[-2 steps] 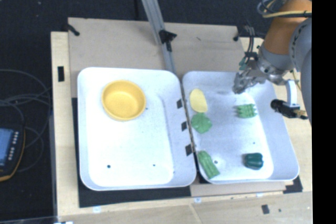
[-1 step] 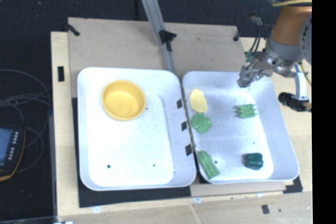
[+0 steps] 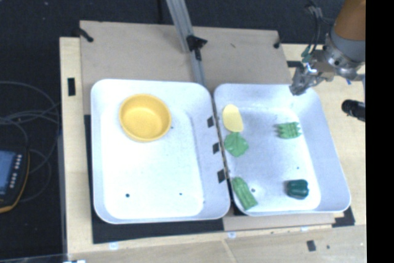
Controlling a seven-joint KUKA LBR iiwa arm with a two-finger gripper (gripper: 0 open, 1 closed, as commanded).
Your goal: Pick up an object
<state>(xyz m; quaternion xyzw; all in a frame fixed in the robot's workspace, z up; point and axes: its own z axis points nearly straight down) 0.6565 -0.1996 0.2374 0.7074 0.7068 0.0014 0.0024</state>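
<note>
Gripper (image 3: 300, 84) sits at the bin's (image 3: 320, 109) far corner, blurred, its grip impossible to read. Just below it, a ridged green piece (image 3: 287, 130).

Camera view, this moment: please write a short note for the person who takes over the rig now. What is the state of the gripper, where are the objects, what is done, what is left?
Gripper: over the far right corner of the right bin, with nothing seen between its fingers.
Right bin: pale yellow piece and green leaf-like piece by the left wall; green long piece at the near left corner; light green ridged piece in the right half; dark green piece near right.
Left bin: yellow bowl in its far left part.
Done: nothing picked up yet.
Left: lower onto one object, grasp it, lift it.
</note>
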